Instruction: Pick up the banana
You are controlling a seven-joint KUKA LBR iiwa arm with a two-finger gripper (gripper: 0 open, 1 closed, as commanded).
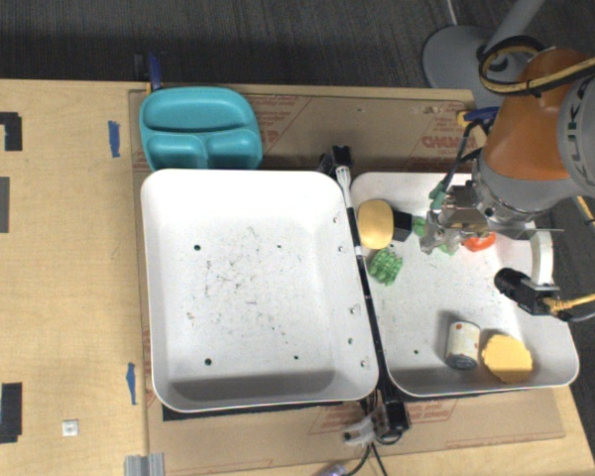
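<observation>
In the right bin [555, 310] a pale yellow, rounded piece [375, 224], which looks like the banana, lies at the upper left by the divider. My gripper [441, 238] hangs over the bin's upper middle, a short way to the right of that piece and apart from it. I see nothing held in it. A small dark object [401, 223] lies between the yellow piece and the gripper. The wrist covers what is straight beneath it.
A green toy [384, 265] lies just below the yellow piece. A red item [477, 243] shows beside the gripper. A small can [462, 345] and a yellow-orange block [507, 357] sit at the front right. The left bin [169, 266] adjoins; a teal tray [200, 127] stands behind it.
</observation>
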